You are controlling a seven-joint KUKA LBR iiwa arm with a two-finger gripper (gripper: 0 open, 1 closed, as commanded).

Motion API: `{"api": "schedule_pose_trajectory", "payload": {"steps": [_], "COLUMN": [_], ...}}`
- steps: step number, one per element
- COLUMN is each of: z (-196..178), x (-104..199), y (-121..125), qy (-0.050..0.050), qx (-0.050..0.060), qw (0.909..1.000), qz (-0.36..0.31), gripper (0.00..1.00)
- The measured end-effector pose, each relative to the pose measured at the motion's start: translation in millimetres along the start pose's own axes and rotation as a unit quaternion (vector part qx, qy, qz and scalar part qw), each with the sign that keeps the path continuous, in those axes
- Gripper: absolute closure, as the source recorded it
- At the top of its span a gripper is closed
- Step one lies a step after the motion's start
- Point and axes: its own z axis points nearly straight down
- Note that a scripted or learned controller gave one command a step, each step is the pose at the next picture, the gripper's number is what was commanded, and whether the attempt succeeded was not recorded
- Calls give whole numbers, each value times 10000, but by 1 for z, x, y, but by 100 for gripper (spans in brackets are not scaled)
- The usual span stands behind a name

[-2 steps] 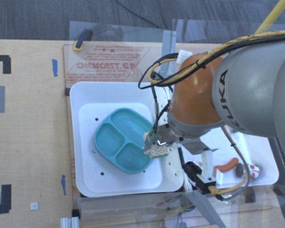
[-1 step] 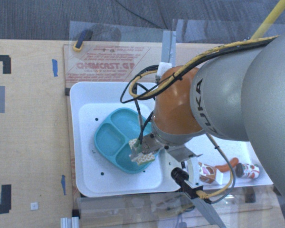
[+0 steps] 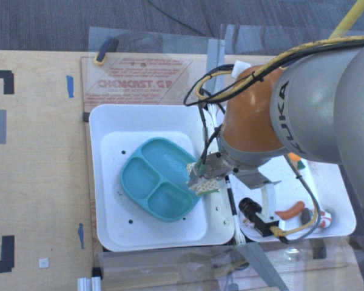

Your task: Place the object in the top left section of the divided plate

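At the three o'clock rim of the teal divided plate [image 3: 151, 180] the gripper [image 3: 201, 173] hangs low. Just under it, toward four o'clock, a small pale speckled object [image 3: 207, 187] touches the plate's edge. The object is too small and too crowded by the wrist to name, and I cannot tell whether the claw is clenched on it or released. It sits at the rim rather than plainly inside any compartment. There is one plate, with three compartments: a long one across its twelve o'clock side and two smaller ones at about eight and five o'clock. The plate lies in the left bin [image 3: 109, 132], one of two white bins set side by side. The single grey arm [image 3: 315, 102], with its orange band [image 3: 252, 114], comes in from three o'clock and covers most of the right bin [image 3: 346, 206], so only that bin's five o'clock corner can be read. One orange carrot-like piece [image 3: 289, 211] lies there. At its three o'clock is a small white and orange thing [image 3: 324, 218], partly masked by a cable. At its twelve o'clock a small orange and green tip [image 3: 296, 160] peeks out from under the arm, the rest of it hidden. Beyond the left bin at twelve o'clock lies one wooden board [image 3: 136, 80] whose red lettering is too blurred to read. Two strips of blue tape [image 3: 70, 86] mark the bench on the left bin's nine o'clock side.
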Motion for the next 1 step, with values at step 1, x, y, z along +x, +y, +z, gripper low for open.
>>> {"api": "schedule_pose_trajectory", "payload": {"steps": [1], "z": [20], "x": [52], "y": [25], "qy": [1], "qx": [-2], "qw": [9975], "qz": [-704], "gripper": [100]}}
